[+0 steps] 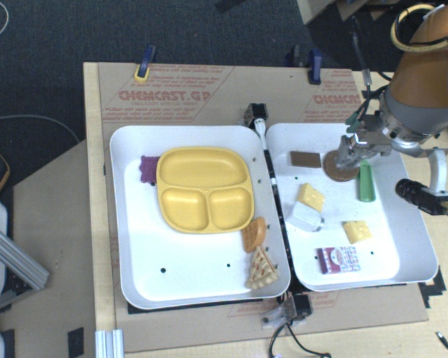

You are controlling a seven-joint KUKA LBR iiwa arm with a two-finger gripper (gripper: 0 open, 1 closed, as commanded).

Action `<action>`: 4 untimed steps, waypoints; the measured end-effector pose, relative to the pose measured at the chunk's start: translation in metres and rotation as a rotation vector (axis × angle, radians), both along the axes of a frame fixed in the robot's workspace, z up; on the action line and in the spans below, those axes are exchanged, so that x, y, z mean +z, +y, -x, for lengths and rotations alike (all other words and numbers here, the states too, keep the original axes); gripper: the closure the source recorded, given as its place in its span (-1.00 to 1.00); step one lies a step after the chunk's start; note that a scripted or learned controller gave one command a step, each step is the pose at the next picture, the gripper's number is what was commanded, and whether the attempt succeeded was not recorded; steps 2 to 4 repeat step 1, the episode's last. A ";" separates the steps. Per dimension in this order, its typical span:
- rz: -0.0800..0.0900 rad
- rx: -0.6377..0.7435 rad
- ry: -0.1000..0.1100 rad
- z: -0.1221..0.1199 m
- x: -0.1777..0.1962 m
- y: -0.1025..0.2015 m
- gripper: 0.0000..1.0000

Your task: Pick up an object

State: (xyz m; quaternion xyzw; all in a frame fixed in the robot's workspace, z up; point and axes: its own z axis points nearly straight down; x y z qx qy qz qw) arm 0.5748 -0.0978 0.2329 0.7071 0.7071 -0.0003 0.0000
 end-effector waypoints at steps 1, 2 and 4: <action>0.000 0.000 0.002 -0.005 -0.010 -0.002 1.00; 0.000 0.000 0.002 -0.005 -0.010 -0.002 1.00; 0.000 0.000 0.002 -0.005 -0.010 -0.002 1.00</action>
